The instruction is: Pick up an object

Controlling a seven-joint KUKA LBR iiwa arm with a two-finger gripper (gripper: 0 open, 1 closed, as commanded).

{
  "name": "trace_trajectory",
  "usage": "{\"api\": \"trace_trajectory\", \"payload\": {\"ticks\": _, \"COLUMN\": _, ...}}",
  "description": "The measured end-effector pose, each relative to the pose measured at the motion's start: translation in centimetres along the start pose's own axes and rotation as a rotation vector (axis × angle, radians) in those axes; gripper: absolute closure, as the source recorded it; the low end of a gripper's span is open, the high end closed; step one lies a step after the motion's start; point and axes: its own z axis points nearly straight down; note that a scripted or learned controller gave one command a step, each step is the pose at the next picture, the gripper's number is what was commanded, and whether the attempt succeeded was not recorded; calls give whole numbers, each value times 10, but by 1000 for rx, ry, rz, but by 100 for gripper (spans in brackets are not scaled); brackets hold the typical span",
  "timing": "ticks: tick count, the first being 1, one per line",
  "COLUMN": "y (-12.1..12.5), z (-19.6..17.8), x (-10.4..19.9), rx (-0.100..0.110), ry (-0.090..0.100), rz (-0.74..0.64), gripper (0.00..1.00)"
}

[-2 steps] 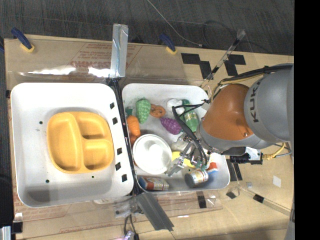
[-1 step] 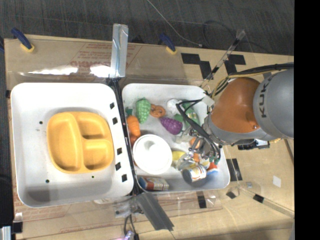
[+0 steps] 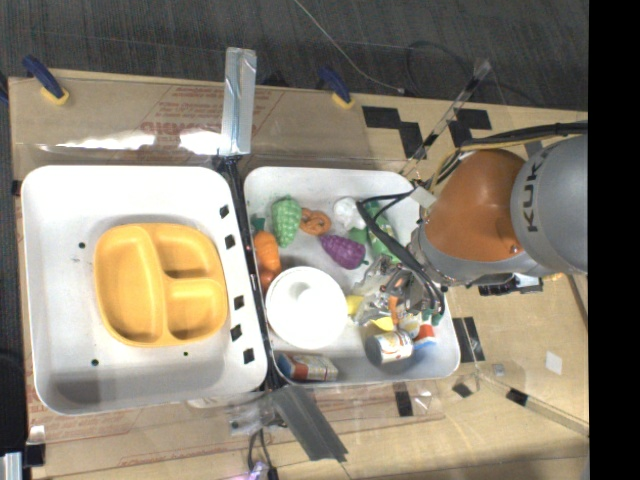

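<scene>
Where the arm [image 3: 500,218] reaches in from the right, you see its wrist bent down over the right bin [image 3: 300,180], with the gripper [image 3: 392,286] lowered among the clutter at that bin's right side. How its jaws are set cannot be told, nor whether anything is held. Just beside it on the near side lie a small can [image 3: 388,348] and a yellow piece [image 3: 380,321]; to its left sit the purple grapes [image 3: 343,250] and the white bowl [image 3: 305,305]. Farther left lie a green toy vegetable [image 3: 286,219] and a carrot [image 3: 267,253]. A yellow divided tray [image 3: 160,293] rests in the left bin [image 3: 60,198].
</scene>
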Motion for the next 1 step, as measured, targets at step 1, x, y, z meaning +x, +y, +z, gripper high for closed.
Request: {"api": "trace_trajectory", "payload": {"ticks": 1, "y": 31, "z": -172, "x": -4, "rx": 0, "ry": -5, "rz": 57, "gripper": 100}}
